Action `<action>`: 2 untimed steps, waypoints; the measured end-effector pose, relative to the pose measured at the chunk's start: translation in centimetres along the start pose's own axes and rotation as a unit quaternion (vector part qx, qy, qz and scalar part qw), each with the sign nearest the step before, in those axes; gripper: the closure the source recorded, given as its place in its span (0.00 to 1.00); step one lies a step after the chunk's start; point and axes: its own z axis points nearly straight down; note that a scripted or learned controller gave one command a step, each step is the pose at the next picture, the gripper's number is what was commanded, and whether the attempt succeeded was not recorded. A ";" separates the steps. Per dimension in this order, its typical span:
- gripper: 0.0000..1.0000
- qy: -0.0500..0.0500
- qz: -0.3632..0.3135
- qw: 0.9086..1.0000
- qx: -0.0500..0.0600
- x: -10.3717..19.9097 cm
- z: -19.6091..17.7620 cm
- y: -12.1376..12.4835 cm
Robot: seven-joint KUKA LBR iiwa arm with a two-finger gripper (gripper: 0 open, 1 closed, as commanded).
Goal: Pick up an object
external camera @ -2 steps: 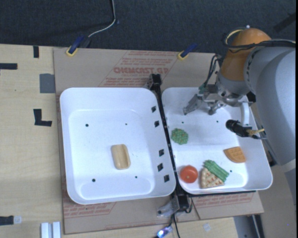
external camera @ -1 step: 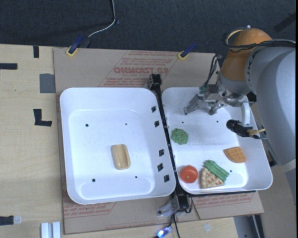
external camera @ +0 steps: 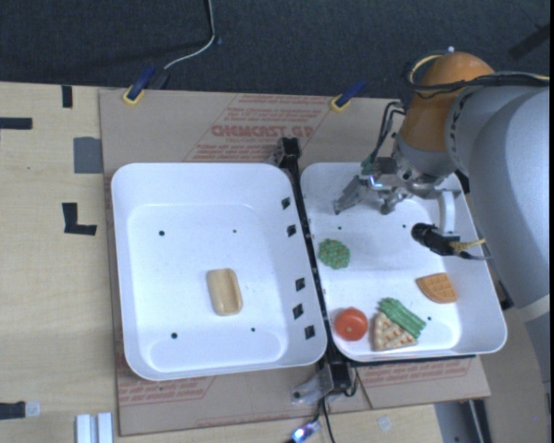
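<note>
just then the hand point(external camera: 365, 201) hung over the far part of the right bin point(external camera: 379, 275), its two fingers spread apart with nothing between them. a green broccoli piece point(external camera: 333, 253) lay near it. toward the near rim lay a red tomato point(external camera: 351, 323), a triangle sandwich point(external camera: 388, 336) touching a green vegetable point(external camera: 403, 315), and an orange slice point(external camera: 437, 288). a bread roll point(external camera: 224, 292) lay alone in the left bin point(external camera: 166, 266).

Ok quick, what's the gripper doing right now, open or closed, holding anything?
Gripper: open, nothing between its fingers, over the far end of the bin on the view's right.
</note>
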 end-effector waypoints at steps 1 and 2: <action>1.00 0.000 0.000 1.000 0.000 -0.1 -1.0 0.0; 1.00 0.002 -0.003 1.000 -0.005 6.6 -10.6 0.2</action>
